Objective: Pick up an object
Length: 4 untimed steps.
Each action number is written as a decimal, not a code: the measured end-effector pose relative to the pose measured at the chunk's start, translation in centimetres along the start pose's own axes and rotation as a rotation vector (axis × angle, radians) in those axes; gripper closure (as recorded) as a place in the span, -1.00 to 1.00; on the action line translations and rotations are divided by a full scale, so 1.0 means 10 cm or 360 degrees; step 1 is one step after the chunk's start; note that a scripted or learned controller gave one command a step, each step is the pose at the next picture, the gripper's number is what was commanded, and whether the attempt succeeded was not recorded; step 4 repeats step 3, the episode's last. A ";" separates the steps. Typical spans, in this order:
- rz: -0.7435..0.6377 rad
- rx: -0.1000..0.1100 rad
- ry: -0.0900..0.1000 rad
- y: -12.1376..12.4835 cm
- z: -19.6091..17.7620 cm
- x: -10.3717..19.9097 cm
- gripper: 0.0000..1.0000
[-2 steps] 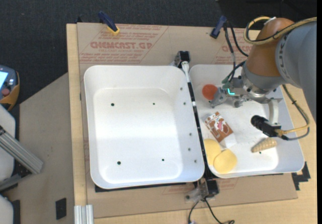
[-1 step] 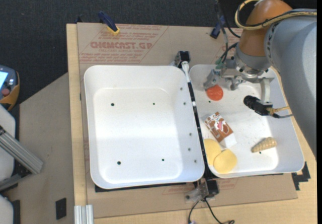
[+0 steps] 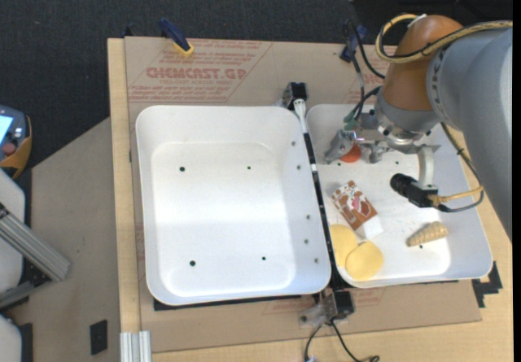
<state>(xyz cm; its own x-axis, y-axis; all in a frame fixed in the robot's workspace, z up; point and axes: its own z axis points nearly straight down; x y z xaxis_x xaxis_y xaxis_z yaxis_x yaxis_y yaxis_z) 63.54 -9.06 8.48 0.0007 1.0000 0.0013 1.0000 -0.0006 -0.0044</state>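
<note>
The pick looks unfinished: the hand (image 3: 356, 147) hangs low over a small orange-red lump (image 3: 350, 155) in the right shallow white bin (image 3: 466, 248), and I cannot tell whether it grips.

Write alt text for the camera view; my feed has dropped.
The tool sits over the far end of the right bin, beside a small red-orange object; a grip cannot be confirmed. Also in that bin: a brown-and-white packet, two yellow discs and a tan cone.
</note>
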 end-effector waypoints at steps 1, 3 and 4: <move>-0.0004 -0.0015 -0.0004 0.33 -0.01 -0.02 -1.00; -0.0014 -0.0025 0.0000 0.33 -1.07 0.71 1.00; -0.0014 -0.0025 0.0000 0.33 -1.07 0.71 1.00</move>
